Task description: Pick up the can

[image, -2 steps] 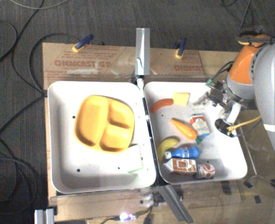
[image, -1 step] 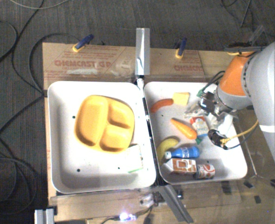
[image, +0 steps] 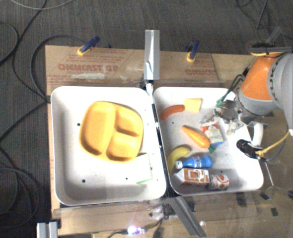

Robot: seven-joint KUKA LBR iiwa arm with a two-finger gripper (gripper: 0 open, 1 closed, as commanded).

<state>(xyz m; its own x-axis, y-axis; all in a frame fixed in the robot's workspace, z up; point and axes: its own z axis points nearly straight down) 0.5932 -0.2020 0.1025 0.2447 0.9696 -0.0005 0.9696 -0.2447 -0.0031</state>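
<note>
Nearest camera: can (image: 219, 182) lay on its side in right bin's (image: 256, 180) front corner, touching carton (image: 196, 176), blue bottle (image: 196, 162) just behind. Gripper (image: 225, 114) hung over bin's far right side, near a small juice box (image: 213, 134); open or closed, could not tell. Yellow tray (image: 111, 131) sat in left bin (image: 67, 182).

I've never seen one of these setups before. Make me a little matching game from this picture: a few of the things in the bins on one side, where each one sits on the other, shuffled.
Things:
1. yellow tray
2. can
3. cheese wedge
4. carrot

Places:
A. far edge of the right bin, near its back wall
B. middle of the right bin
C. left bin
D. near edge of the right bin, lying on its side

Pairs: 1-C, 2-D, 3-A, 4-B
</note>
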